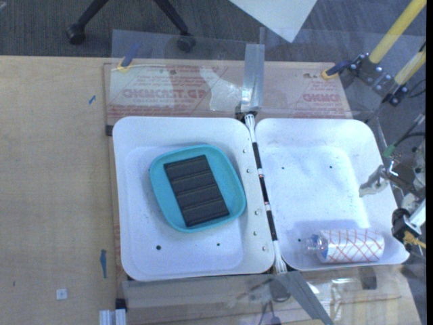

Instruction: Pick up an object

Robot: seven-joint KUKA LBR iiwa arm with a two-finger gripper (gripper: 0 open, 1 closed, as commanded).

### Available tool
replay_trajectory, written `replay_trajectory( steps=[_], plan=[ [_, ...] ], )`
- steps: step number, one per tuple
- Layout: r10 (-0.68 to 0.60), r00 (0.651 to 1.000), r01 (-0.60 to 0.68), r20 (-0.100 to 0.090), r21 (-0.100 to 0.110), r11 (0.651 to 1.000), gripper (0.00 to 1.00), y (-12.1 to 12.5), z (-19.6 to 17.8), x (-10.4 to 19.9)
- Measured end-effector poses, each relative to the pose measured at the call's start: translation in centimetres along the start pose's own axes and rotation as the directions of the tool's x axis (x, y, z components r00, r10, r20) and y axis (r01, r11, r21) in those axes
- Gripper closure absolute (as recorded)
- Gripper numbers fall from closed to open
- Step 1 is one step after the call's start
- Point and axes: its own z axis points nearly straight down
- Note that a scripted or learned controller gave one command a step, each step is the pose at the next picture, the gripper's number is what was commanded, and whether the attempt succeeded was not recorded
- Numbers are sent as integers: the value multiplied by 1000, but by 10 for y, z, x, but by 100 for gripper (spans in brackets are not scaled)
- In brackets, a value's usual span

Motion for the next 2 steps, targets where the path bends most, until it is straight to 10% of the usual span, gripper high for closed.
replay_trajectory(
  steps=[1, 2],
  plan=[
    [-116, 993, 116, -5, -15, 993, 0, -41, 127, 70],
    [214, 977, -214, -11, -14, 977, 0, -8, 81, 22]
  ],
)
